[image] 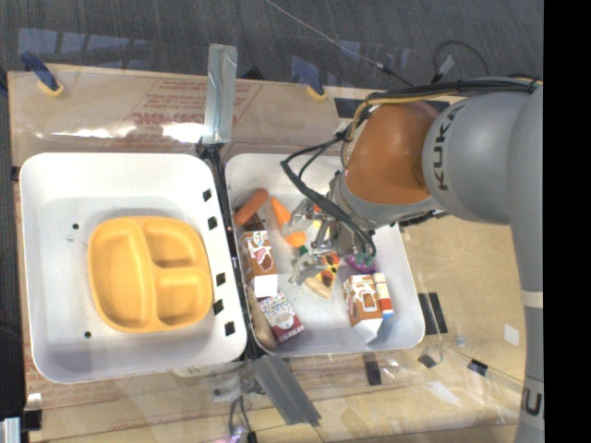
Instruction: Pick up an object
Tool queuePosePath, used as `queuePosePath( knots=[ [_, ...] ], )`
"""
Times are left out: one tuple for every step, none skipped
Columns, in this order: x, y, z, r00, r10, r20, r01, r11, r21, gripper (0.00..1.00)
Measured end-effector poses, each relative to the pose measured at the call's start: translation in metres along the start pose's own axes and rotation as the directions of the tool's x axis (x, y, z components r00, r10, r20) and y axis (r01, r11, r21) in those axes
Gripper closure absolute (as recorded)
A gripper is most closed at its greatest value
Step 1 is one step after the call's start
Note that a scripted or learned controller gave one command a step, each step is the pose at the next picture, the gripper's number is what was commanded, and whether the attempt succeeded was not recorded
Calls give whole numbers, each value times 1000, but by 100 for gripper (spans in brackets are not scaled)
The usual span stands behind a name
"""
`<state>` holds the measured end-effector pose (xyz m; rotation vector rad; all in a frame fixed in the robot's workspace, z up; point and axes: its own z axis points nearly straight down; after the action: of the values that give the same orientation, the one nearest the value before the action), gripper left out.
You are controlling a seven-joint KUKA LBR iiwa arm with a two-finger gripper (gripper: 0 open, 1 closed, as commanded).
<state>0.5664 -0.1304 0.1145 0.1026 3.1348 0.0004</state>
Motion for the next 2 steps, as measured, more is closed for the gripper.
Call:
queuePosePath(
  knots=[
    [-25, 13, 23, 1000, -1, -4, 1, 1000, 0, 0],
    [-25, 23, 22, 998, -69, -5, 69, 998, 0, 0]
  ],
)
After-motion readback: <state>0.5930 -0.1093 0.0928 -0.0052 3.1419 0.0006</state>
